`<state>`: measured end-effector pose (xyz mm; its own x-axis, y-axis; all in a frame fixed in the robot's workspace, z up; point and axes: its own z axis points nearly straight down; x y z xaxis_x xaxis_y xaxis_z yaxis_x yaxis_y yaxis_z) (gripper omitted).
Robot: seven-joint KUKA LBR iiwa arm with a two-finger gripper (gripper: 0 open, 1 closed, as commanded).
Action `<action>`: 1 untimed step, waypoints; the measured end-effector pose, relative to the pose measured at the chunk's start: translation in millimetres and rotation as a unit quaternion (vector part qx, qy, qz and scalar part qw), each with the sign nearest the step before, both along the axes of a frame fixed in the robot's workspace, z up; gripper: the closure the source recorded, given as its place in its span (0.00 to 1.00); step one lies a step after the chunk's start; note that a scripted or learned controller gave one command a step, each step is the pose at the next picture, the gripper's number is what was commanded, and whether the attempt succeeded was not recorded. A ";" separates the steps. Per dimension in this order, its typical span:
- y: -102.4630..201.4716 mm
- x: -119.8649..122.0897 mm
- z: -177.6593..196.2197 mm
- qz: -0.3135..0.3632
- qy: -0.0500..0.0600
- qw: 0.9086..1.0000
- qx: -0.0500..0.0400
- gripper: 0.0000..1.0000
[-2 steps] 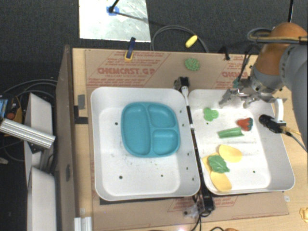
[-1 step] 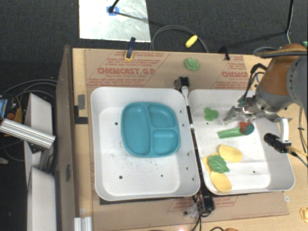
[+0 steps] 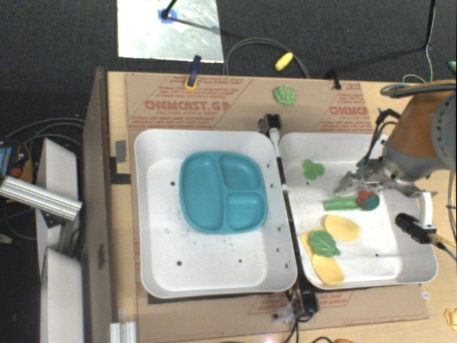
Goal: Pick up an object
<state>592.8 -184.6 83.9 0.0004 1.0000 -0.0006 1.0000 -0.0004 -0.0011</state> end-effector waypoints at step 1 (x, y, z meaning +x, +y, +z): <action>-19.5 -1.2 1.1 0.000 -0.002 1.000 0.000 0.00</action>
